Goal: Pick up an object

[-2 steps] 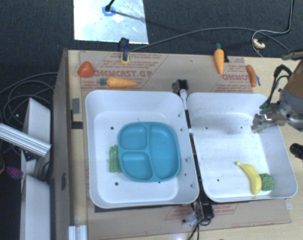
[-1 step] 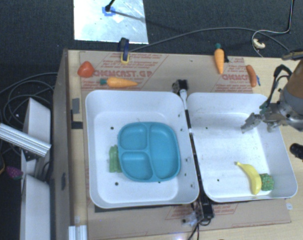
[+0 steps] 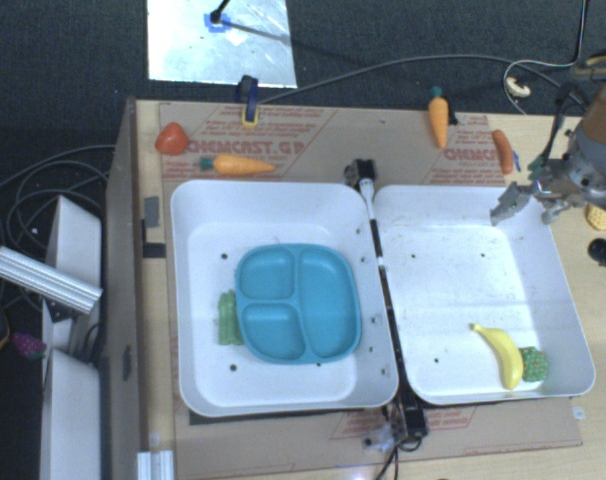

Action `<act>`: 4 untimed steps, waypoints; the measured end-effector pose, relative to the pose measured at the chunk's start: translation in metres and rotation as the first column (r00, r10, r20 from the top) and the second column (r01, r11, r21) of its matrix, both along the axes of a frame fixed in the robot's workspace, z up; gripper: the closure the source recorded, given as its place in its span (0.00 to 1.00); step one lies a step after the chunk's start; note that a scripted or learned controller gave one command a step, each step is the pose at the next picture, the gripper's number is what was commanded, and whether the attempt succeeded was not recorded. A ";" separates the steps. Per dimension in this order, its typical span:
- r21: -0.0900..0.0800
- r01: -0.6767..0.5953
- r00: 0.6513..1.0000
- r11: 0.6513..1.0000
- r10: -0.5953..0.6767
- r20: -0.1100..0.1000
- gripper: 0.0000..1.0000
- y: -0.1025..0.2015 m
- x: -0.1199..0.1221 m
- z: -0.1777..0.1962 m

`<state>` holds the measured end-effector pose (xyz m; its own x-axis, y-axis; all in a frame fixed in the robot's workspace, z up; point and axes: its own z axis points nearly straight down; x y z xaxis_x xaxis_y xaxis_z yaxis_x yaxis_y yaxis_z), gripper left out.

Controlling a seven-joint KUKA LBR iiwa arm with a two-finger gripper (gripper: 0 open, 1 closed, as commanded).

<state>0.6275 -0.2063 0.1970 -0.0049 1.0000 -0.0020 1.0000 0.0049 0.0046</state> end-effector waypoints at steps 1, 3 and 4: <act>0.001 0.002 1.000 1.000 -0.002 -0.004 0.00 0.000 -0.043 -0.031; 0.002 0.003 1.000 1.000 -0.003 -0.004 0.00 0.031 -0.141 -0.098; -0.001 0.004 1.000 1.000 -0.004 0.000 0.00 -0.001 -0.140 -0.023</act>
<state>0.4876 -0.2074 0.1738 -0.0007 1.0000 -0.0028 1.0000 0.0007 0.0047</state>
